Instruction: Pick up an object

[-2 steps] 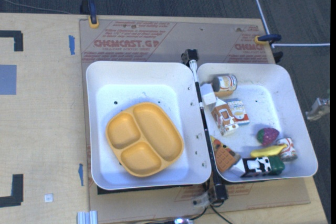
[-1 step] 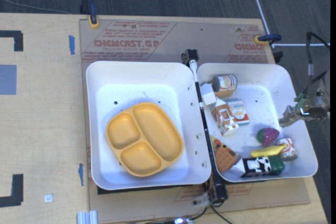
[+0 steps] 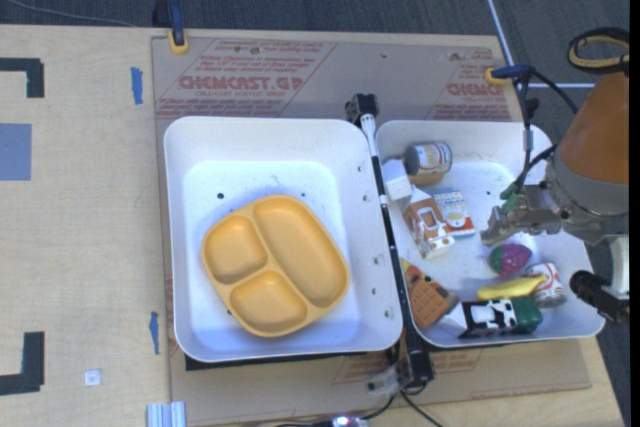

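Objects for picking lie in the right bin point(image 3: 470, 183): a small can point(image 3: 431, 158) at 12 o'clock, a carton point(image 3: 432, 223) near centre, a purple fruit point(image 3: 511, 260) and a banana point(image 3: 511, 289) toward 5 o'clock. The gripper point(image 3: 503, 225) hovers at 3 o'clock, just above the fruit; its finger state cannot be told. Left bin point(image 3: 190, 215): one yellow divided plate point(image 3: 274, 264).

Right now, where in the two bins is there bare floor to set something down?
Left bin: a bare strip behind the yellow divided plate. Right bin: a small patch between the can and the end effector. Its front is crowded: banana, pink fruit, waffle.
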`<state>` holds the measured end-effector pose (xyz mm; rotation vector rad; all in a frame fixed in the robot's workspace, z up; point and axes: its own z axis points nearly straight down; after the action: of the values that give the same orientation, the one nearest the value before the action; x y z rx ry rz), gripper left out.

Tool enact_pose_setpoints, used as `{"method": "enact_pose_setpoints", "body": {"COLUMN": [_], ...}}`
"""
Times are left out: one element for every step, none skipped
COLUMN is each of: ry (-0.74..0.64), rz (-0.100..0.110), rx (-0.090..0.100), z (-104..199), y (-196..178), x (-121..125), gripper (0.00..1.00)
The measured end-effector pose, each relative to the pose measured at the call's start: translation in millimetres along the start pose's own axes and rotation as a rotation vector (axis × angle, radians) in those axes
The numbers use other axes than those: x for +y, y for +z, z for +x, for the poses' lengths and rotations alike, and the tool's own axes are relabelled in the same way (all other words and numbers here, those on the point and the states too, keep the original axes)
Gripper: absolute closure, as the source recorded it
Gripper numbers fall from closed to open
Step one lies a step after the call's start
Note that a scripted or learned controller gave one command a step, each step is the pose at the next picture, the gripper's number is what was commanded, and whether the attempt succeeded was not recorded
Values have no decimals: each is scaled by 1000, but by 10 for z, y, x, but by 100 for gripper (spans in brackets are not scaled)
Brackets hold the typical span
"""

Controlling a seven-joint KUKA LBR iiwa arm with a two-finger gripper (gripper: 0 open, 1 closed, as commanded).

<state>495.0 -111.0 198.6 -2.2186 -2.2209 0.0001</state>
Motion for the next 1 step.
{"method": "enact_pose_setpoints", "body": {"ry": [1], "rz": [-4], "rx": [-3], "z": [-613], "y": [-946], "x": [-152], "gripper": [100]}}
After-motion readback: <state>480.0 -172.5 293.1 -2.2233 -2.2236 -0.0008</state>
